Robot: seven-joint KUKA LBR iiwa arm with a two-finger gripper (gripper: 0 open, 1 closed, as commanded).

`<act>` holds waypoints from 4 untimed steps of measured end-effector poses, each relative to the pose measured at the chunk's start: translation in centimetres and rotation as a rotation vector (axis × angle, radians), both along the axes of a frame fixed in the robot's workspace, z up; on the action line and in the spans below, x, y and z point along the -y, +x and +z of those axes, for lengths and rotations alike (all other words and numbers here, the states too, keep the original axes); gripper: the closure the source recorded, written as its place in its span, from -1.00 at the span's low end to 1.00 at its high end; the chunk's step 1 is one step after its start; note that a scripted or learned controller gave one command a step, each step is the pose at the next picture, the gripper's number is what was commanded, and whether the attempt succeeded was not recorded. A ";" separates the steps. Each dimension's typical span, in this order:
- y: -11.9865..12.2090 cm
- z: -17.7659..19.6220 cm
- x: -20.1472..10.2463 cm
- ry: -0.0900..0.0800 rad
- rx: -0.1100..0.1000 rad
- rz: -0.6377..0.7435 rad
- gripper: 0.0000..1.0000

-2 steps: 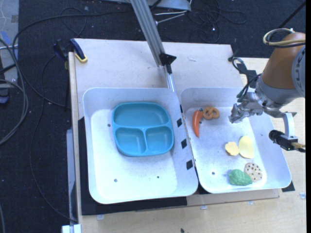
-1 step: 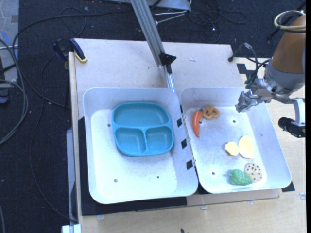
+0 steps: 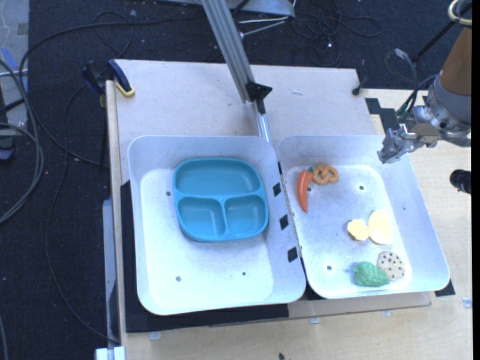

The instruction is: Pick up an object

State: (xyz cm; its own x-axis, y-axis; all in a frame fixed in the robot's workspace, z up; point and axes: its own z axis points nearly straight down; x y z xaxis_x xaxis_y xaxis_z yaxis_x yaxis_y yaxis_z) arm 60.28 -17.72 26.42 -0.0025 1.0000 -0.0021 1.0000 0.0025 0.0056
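**Arm hanging over the right bin's upper edge, food toys lying loose below**

Camera view: A pale bench is sitting on a dark floor strewn with black cables, and a grey metal pole is slanting down from the top centre of the frame. Two white bins are lying side by side on the bench. The left bin is holding a blue divided plate near its middle. The right bin is holding the small things to be picked: an orange carrot lying lengthwise near the upper left of the bin, a brown pretzel just beside its top, two yellow pieces touching each other towards the right, a speckled cookie lower right, and a green lump touching the cookie's left side. The arm is reaching in at the upper right of the frame, and its gripper is hanging over the bin's upper right rim, well apart from every toy. Whether it is open or closed I cannot tell; nothing is showing between its tips.
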 end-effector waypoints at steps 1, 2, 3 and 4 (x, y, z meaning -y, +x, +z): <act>-0.8 0.3 -5.7 0.003 -0.006 0.005 1.00; -1.7 -0.6 -10.0 0.002 -0.007 0.003 1.00; -1.6 -2.3 -15.2 0.003 -0.008 0.004 1.00; -2.6 -3.4 -21.2 0.003 -0.008 0.004 1.00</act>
